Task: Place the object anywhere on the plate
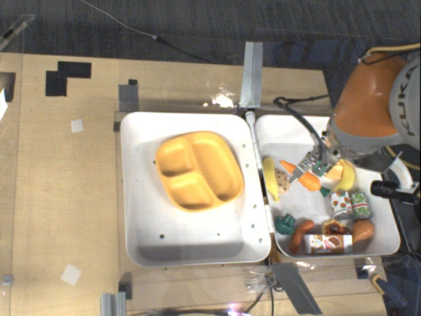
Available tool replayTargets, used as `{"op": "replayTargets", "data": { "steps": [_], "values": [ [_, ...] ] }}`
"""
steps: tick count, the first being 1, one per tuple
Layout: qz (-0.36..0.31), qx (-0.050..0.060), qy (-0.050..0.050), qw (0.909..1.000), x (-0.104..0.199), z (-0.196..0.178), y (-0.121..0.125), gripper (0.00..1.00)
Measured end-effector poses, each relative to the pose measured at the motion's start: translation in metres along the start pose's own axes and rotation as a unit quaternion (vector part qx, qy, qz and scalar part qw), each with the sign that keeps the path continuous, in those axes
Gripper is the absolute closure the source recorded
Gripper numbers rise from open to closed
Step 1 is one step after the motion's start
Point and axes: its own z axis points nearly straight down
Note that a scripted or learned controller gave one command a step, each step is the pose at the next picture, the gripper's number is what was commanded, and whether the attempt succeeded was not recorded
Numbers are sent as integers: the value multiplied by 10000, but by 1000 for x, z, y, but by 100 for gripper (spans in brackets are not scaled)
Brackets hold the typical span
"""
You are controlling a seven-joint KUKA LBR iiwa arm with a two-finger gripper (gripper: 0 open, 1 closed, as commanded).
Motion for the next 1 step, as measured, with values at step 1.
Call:
{"op": "replayTargets", "data": {
  "steps": [1],
  "values": [
    [-1682, -3, 10, 9858, 54, 1, 43, 100]
  ]
}}
